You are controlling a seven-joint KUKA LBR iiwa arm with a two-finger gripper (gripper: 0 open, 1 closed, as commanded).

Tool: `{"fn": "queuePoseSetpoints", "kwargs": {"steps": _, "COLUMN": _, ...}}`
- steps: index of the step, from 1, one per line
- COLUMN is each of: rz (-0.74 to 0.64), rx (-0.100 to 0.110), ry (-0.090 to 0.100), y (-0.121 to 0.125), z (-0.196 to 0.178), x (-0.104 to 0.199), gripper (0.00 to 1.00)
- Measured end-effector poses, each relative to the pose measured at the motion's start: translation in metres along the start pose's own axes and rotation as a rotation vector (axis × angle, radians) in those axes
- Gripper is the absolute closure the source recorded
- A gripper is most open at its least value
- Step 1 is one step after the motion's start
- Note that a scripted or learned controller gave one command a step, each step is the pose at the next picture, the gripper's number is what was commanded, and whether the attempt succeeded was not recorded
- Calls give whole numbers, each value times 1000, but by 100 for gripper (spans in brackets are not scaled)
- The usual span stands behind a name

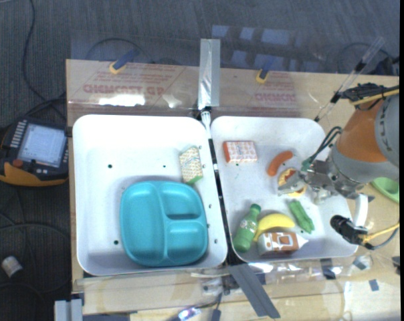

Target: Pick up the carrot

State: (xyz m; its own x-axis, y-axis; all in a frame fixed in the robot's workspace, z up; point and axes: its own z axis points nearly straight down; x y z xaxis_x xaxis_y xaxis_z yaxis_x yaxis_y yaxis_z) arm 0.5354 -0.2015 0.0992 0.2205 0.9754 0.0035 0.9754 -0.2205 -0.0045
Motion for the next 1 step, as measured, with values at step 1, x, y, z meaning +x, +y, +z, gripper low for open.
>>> {"fn": "queuePoseSetpoints", "kwargs": {"steps": 1, "rz": -192, "rx": -2, "ry": -7, "y": 32, "z": -12, "x": 21, "gripper": 0}}
